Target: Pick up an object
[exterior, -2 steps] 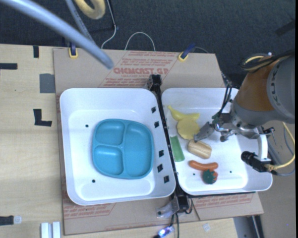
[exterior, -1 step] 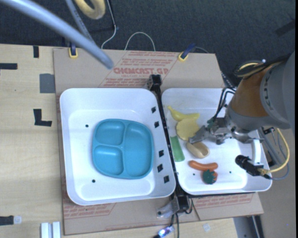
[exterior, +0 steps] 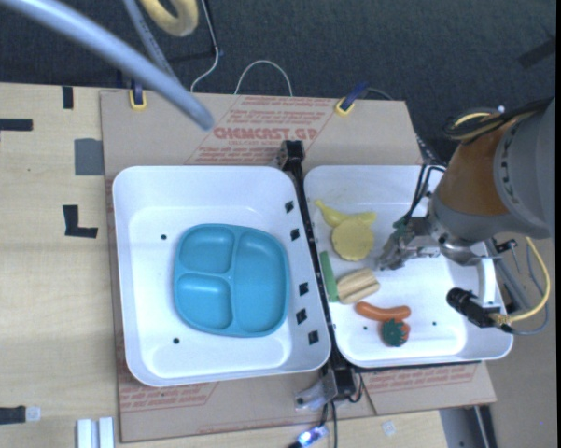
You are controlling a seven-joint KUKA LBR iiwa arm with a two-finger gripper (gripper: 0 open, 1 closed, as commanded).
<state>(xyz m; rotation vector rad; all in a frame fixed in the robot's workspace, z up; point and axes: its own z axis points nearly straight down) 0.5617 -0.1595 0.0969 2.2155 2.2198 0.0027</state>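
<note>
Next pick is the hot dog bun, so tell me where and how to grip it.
Grip the bun across its short width at mid-length, coming straight down. It lies flat and long, tilted slightly; the green stick crowds its left end, the carrot sits just below. The gripper is nearby, upper right.

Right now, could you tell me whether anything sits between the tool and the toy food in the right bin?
Nothing visible does. The tool is low in the right bin, just right of the yellow round piece and above the bread roll, with bare bin floor between them.
</note>
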